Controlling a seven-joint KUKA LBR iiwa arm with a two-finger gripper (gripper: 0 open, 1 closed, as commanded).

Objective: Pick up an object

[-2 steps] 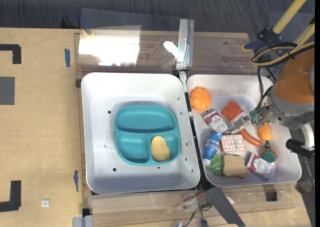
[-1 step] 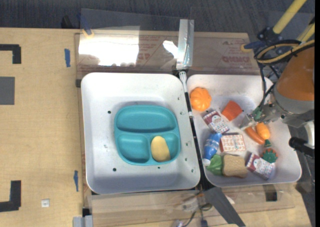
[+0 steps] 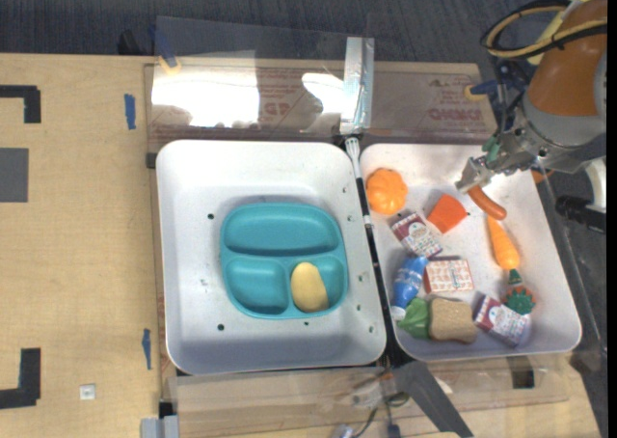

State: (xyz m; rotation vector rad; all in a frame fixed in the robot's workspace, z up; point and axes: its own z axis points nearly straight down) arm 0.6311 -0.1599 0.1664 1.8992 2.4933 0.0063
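The bench point(image 3: 77, 233) carries two shallow white bins side by side toward its right end: the left bin point(image 3: 183, 195), the right bin point(image 3: 554, 311). Black tape marks point(image 3: 24, 103), possibly, sit along its left edge.

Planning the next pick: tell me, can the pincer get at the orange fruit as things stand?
Probably yes. The orange fruit lies apart at the top left of the right bin, nothing over it. The pincer hovers in the same bin near the sausage.
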